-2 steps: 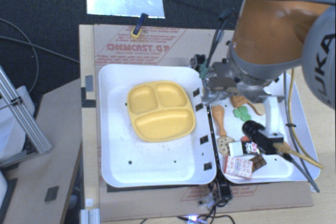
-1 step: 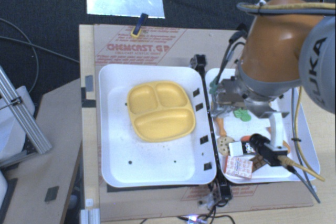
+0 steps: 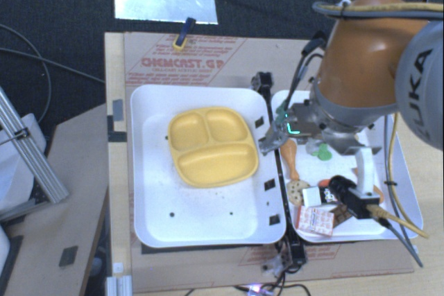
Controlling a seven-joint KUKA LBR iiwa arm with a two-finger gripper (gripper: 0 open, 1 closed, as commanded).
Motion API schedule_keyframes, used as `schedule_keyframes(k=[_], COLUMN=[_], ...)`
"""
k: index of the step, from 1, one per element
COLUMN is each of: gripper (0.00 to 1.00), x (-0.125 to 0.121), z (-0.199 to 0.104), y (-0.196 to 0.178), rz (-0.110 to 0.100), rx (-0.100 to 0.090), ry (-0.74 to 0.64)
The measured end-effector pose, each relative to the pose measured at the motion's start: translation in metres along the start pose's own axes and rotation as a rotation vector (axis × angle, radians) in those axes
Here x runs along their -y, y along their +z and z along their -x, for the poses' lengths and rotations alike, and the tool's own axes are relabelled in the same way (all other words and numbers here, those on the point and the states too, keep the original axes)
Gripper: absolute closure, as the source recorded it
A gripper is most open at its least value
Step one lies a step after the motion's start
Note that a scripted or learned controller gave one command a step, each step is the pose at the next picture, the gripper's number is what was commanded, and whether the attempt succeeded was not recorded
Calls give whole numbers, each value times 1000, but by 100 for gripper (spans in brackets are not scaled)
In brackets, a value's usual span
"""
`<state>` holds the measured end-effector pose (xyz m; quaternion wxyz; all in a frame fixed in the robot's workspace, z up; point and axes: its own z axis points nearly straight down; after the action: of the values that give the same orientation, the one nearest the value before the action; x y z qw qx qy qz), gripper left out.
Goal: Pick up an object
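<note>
My gripper hangs low over the divider between the two bins, below the big orange and grey wrist. Just to its right in the right bin lies an orange carrot-shaped piece. A small green item sits beside it, partly under the arm. Further forward lie a chocolate-chip cookie, a red and white packet, a brown piece and a white cylinder. The arm hides the back of the right bin.
A yellow divided plate lies in the left bin, left of the gripper. A blue and yellow tool rests on the cardboard behind the bins. A metal frame stands at the far left.
</note>
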<state>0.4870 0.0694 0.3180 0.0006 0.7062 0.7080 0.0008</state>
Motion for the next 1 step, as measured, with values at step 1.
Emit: schedule_keyframes(k=[1], gripper=[100], x=[-1], z=[0], y=[-11], rz=[2], rx=[-1], ry=[-4])
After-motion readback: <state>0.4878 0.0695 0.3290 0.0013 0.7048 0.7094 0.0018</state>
